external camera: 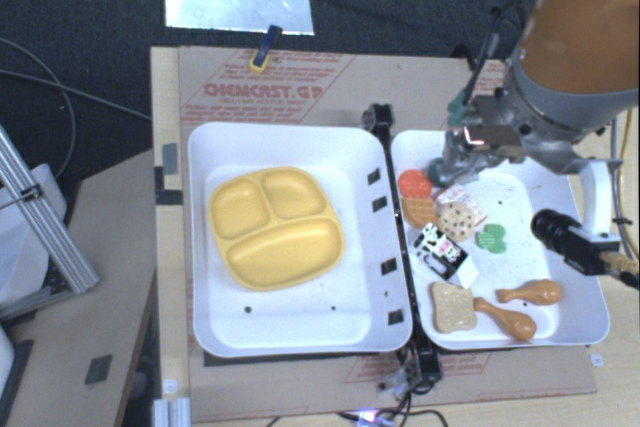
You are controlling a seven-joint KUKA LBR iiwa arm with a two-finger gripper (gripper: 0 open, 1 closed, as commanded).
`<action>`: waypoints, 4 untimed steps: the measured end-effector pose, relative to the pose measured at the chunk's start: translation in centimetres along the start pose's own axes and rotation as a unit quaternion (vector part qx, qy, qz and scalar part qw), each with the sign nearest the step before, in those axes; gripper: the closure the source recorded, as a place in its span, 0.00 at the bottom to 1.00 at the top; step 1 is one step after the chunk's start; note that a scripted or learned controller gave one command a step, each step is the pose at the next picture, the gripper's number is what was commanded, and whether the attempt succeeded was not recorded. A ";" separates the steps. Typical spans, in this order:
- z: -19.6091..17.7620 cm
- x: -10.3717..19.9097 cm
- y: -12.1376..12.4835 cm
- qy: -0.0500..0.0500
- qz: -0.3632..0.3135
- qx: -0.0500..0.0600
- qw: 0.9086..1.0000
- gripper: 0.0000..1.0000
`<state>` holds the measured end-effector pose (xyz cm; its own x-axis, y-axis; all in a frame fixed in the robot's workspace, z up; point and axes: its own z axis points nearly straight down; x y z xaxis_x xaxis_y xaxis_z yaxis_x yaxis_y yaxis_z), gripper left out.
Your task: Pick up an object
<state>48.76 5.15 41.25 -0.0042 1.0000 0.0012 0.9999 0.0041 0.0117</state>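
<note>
Camera view shows the gripper (455, 158) low at the right bin's (585, 315) far-left corner, finger state impossible to tell, hovering beside the orange round piece (414, 183), so it should descend centred over that piece before closing.

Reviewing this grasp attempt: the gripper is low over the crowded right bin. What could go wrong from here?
1. The gripper sits above a tight cluster, the orange tomato, cookie and black-and-white packet, so it may nudge neighbours or pinch two items.
2. It is close to the divider between the bins; a finger could strike it.
3. The drumsticks look rounded and might slip.
</note>
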 end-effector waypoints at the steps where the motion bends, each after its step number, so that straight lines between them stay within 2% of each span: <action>1: 2.4 1.4 -0.1 0.000 -0.001 0.005 1.000 1.00; 2: 23.5 -0.4 3.6 -0.001 0.002 0.010 1.000 1.00; 3: 22.9 3.9 0.3 0.000 -0.002 0.007 1.000 1.00; 4: 18.3 -2.4 2.4 -0.001 0.004 0.003 1.000 1.00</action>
